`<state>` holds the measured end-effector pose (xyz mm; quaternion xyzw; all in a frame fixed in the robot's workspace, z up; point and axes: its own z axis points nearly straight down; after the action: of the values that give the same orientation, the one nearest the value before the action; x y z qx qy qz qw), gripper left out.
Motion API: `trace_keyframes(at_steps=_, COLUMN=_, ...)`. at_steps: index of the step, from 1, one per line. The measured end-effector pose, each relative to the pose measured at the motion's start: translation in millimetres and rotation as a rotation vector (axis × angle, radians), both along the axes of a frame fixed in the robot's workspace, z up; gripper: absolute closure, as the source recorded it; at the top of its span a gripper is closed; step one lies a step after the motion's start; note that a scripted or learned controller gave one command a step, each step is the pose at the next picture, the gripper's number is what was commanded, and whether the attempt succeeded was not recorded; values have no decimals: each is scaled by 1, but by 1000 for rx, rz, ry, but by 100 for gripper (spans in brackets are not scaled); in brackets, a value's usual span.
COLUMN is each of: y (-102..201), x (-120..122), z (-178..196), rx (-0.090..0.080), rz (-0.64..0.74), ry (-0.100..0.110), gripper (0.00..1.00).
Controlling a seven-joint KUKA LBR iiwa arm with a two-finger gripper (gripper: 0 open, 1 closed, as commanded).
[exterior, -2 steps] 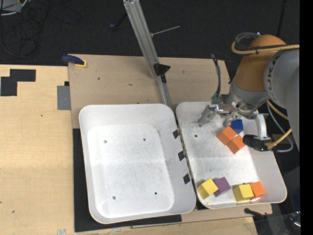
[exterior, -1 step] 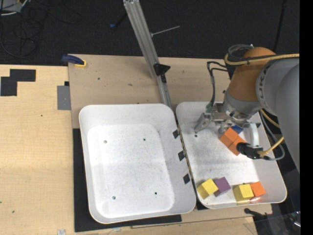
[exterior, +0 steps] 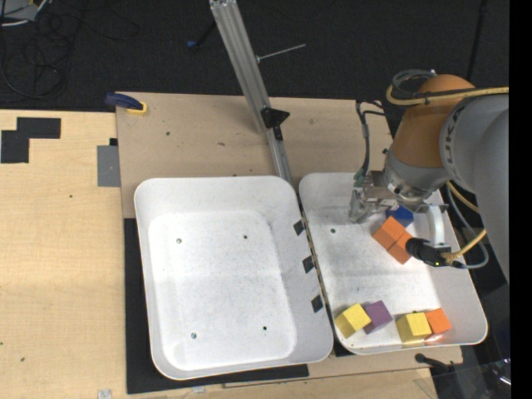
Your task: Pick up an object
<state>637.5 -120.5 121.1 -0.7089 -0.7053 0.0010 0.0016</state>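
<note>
Over the right white bin (exterior: 332,191), the claw (exterior: 366,204) hangs beside an orange block (exterior: 392,238), its spread unclear

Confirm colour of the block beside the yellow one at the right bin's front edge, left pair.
Purple block, clearest in the camera view.

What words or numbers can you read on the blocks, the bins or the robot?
None: no word, number or sign can be read.
The blocks, such as the orange block and the purple block, have plain faces.
The right bin and left bin are bare white.
The arm's orange band carries no readable mark.
</note>
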Motion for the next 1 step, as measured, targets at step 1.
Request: trace_keyframes(at_steps=1, y=9, x=0, z=56, rx=-1, rz=6, ry=-7, gripper=100)
